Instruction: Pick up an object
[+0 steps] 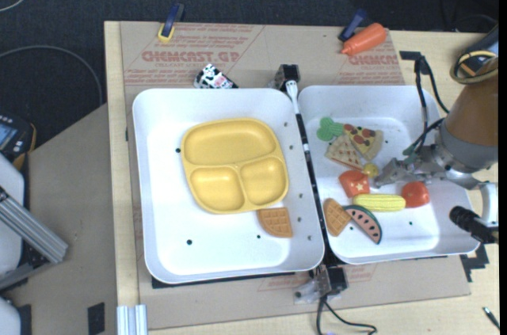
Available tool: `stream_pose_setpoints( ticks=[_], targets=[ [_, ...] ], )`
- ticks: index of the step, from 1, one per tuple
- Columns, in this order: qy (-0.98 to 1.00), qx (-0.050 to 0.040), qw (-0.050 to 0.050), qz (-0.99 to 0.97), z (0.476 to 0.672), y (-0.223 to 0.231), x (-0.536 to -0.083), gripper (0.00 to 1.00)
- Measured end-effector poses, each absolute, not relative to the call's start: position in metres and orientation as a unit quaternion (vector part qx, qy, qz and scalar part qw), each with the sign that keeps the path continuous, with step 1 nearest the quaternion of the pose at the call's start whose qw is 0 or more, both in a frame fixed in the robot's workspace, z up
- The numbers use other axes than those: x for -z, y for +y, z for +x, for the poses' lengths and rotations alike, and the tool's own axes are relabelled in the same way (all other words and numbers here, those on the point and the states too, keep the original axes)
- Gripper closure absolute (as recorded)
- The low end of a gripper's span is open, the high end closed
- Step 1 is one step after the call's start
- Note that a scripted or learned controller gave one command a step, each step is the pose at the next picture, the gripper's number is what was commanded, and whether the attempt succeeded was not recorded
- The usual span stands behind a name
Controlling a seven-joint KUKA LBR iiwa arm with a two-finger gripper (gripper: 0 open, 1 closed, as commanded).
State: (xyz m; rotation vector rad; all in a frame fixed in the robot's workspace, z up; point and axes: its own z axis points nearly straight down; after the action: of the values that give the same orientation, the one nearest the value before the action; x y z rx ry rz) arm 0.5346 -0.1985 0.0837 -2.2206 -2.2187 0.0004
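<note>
White bins are sitting side by side while we are reaching into the right one.

We are seeing the left bin point(158, 167) carrying a yellow tray point(234, 163) and a waffle point(276, 222). The right bin point(380, 100) is holding the pizza point(354, 145), corn point(380, 203), melon slice point(366, 222), two tomatoes point(354, 183) and a green piece point(328, 127). Our arm point(475, 119) is coming in from the right; the gripper point(388, 173) is hanging just above the corn, beside the pizza, and we cannot tell its state.

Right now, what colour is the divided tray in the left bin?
Yellow. The divided tray is plain yellow all over, seen in the camera view.
</note>
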Motion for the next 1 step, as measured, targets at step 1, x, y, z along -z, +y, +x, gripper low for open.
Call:
stream_pose_setpoints(
  ticks=[1],
  targets=[
    [-0.707, 0.0010, -0.002, -0.707, 0.5359, -0.1990, -0.0963, 1.00]
  ],
)
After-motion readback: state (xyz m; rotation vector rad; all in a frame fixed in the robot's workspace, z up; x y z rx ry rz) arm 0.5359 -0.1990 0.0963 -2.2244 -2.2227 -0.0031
